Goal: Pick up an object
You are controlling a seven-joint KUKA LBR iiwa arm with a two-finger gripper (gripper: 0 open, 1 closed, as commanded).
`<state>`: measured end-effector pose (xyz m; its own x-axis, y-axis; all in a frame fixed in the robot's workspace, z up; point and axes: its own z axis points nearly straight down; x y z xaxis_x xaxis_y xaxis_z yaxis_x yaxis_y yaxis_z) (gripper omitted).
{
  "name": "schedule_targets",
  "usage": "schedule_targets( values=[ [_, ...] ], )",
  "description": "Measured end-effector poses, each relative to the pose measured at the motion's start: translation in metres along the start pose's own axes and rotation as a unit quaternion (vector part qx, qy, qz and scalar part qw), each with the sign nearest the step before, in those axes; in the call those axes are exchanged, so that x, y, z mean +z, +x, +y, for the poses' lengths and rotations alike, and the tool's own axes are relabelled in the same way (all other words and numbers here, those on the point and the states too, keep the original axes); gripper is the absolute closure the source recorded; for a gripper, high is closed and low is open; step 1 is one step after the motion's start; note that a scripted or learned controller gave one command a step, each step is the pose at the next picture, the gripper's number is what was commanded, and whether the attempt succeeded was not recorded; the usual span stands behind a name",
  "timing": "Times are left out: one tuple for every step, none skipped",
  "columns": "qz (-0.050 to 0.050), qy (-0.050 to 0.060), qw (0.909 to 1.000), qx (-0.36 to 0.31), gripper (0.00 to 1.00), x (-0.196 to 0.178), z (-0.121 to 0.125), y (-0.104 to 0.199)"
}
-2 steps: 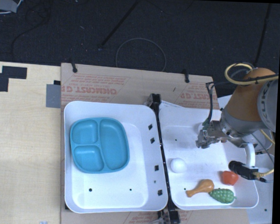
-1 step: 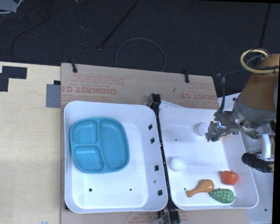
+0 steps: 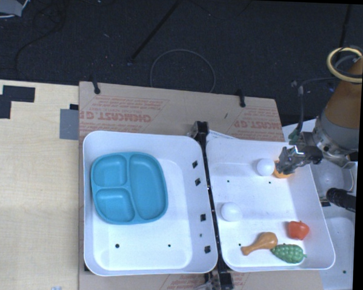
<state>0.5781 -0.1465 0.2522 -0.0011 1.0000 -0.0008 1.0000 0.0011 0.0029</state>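
Orange object (image 3: 281, 173) by the white ball (image 3: 264, 167), right bin (image 3: 322, 239): approach step, pincer (image 3: 290, 158) directly above it, finger state indiscernible; next, a centred descent.

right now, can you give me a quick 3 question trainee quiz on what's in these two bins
1. True or false: the blue divided plate lies in the left bin.
2. How many white balls are in the right bin?
3. Which item does the gripper hang closest to: A) toy chicken drumstick, B) small orange piece, C) red tomato, D) green vegetable?

Key: 1 true. 2 two, one near the gripper, one by the divider. 3 B.
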Motion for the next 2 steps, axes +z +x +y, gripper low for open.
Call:
schedule_targets(
  values=[
    [0.002,0.003,1.0,-0.001,1.0,0.013,-0.003,0.057],
    [0.001,0.004,1.0,0.0,1.0,0.026,-0.003,0.108]
  ],
)
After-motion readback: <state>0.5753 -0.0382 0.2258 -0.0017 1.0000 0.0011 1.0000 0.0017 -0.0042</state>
